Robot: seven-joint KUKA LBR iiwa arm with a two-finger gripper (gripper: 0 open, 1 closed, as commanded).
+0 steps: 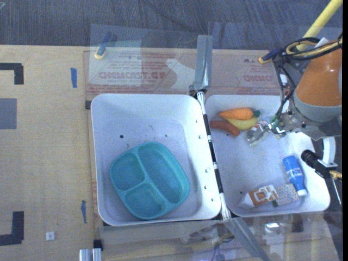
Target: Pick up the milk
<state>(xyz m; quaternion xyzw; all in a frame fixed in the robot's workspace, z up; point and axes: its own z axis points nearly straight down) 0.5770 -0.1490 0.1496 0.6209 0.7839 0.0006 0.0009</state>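
Milk, in the form of a small white carton with an orange-brown printed panel (262, 196), lies tipped on its side at the near edge of the right white plastic bin (255, 162), its gabled white end pointing left. Touching its right end is a grey patterned packet (287, 192), and just beyond that a blue-labelled tube with a white cap (294, 174) lies at a slant.

Well apart from the carton, at the far side of the same bin, the grey arm's metal gripper (260, 133) hangs low beside an orange toy carrot (237, 113), a yellow toy piece (244, 123) and a reddish-brown toy sausage (224, 127). How wide it stands cannot be told from this angle, and nothing is visibly caught in it.

Next door, the left white bin (109, 124) holds a teal three-section plastic tray (149, 180).
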